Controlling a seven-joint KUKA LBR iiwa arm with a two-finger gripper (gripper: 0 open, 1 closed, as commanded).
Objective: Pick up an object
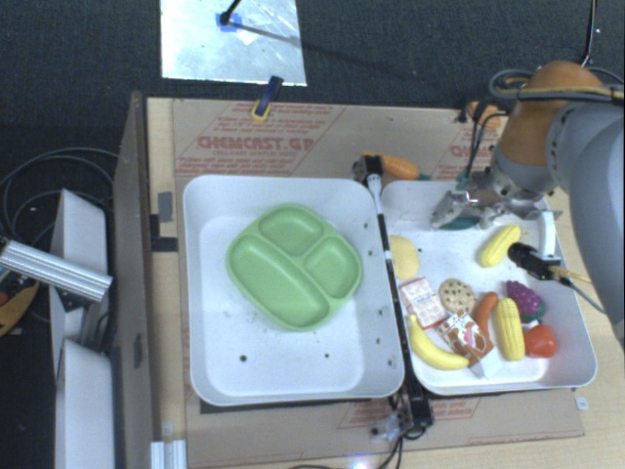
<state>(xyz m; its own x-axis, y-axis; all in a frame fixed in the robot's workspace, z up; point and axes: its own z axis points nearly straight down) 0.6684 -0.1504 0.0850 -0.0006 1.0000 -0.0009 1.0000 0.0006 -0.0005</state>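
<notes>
Reading CHEMCAST GP on brown board (256,143), gripper (459,210) over right bin (584,360), its openness unclear

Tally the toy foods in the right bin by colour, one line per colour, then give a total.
Yellow: 4 (banana, corn, lemon piece, yellow piece)
Red/orange: 2 (tomato, carrot)
Purple: 1 (grapes)
Tan: 1 (cookie)
Red-and-white packets: 2
Total: 10
</notes>
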